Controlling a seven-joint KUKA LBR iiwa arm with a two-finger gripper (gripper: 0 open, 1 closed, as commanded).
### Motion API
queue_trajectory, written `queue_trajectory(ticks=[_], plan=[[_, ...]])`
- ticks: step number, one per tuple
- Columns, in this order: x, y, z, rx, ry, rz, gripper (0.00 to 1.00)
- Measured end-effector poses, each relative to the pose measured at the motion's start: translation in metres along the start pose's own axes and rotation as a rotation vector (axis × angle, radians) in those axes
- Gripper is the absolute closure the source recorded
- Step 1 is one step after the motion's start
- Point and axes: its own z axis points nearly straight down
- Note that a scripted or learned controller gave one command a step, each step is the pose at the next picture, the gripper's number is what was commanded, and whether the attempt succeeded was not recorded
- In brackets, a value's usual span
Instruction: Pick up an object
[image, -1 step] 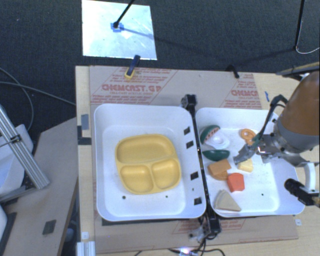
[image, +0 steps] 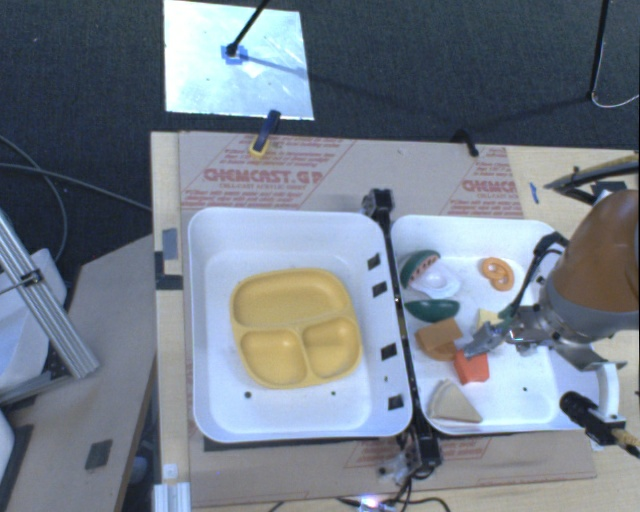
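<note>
The right bin (image: 530, 235) holds several toy foods. A red block (image: 473, 369) lies near its middle, with a tan-orange piece (image: 436, 340) just to its left. Further in are a dark green piece (image: 432, 308), a green, white and red slice (image: 419, 268) and an orange pretzel shape (image: 495, 271). A beige wedge (image: 455, 404) rests by the front wall. My gripper (image: 481, 341) reaches in from the right, low over the red block's upper edge, beside the tan-orange piece. A small pale yellow piece (image: 487, 317) peeks out just behind it.
The left bin (image: 210, 400) contains a yellow divided plate (image: 296, 326). A black divider with clips (image: 390, 300) runs between the bins. The arm's grey and orange body (image: 600, 280) covers the right bin's right side. A cable and bracket (image: 590, 415) hang at the front right corner.
</note>
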Motion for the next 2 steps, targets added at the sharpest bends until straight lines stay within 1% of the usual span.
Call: queue_trajectory(ticks=[1,2], plan=[[0.012,0.002,-0.049,-0.008,-0.001,-0.006,0.0],[0.025,0.001,0.069,-0.003,-0.001,-0.002,0.0]])
